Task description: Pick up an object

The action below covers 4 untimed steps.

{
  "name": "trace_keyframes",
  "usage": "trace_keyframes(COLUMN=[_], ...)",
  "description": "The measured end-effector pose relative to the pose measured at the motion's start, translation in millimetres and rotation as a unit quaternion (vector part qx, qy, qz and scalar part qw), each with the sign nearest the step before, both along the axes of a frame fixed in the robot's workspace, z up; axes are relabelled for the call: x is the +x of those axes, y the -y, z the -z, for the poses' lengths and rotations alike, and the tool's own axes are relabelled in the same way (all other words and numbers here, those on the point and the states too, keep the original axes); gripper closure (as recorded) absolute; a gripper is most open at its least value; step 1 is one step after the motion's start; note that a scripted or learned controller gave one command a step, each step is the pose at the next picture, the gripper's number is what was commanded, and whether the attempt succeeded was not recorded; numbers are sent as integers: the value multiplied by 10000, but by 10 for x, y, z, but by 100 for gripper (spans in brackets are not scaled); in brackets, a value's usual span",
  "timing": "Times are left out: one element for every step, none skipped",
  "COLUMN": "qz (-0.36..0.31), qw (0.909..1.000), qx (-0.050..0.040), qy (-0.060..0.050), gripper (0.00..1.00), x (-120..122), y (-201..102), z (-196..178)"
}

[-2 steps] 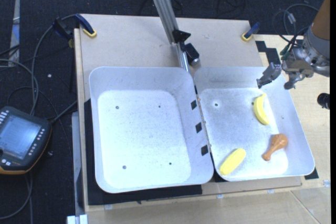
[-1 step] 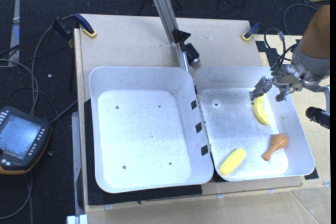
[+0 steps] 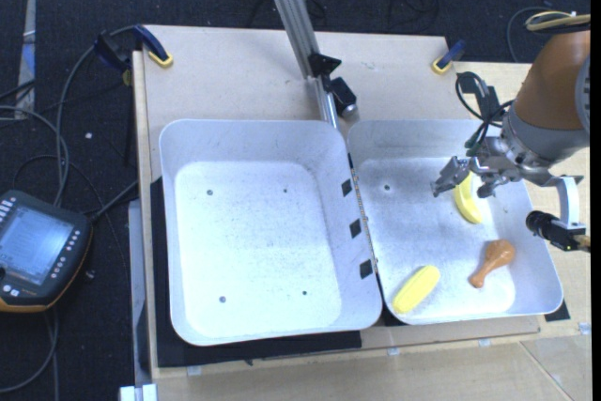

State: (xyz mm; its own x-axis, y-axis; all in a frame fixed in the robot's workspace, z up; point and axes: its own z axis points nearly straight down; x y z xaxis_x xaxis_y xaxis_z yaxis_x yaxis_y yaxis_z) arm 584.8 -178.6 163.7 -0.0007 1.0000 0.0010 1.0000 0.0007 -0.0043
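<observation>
Grasp step, I judge: tool (image 3: 467,182), open, straddles the yellow banana-like piece (image 3: 469,203) at 3 o'clock in the right bin (image 3: 394,178); next needs closing, then lift w/o slip.

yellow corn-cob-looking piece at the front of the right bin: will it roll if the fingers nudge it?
Probably. The yellow piece looks rounded and elongated, so a sideways nudge would likely roll it across the flat floor of the right bin. It lies near the front wall, which may stop it. It looks like a stiff, light toy, and possibly slippery; that's a guess.
</observation>
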Motion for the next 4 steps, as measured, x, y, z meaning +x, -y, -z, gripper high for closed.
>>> trace_keyframes(qz=[4, 3, 2, 1], qw=[10000, 10000, 10000, 10000], qx=[-2, -7, -10, -9], qy=[4, 25, 43, 39], gripper=[0, 100, 100, 100], x=[20, 31, 55, 144], y=[92, 94, 93, 114], z=[499, 374, -252, -716])
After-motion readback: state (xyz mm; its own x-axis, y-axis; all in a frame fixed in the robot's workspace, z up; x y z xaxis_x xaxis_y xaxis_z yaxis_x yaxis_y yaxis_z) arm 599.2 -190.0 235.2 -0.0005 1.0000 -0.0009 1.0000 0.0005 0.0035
